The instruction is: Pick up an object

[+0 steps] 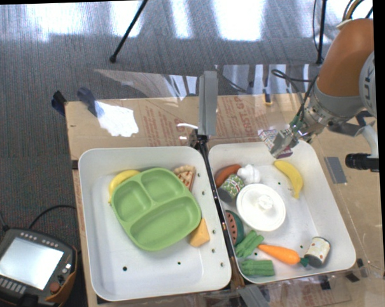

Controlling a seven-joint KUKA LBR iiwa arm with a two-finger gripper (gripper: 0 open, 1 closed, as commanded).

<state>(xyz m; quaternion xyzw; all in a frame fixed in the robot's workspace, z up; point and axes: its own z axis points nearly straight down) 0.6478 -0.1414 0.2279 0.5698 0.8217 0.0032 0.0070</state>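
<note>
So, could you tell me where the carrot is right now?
The carrot lies near the front of the right bin, between the green beans and the white round lid.

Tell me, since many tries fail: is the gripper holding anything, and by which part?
It cannot be told. The gripper hangs over the right bin's far edge, above the banana, and nothing is clearly seen between its fingers.

The arm (342, 79) is seen reaching in from the right side of the bench, with the orange band sat high at the top right and the grey wrist angled down and to the left below it. The gripper (282, 142) is held over the far edge of the right bin, tilted downward, close to that bin's far rim.
</note>
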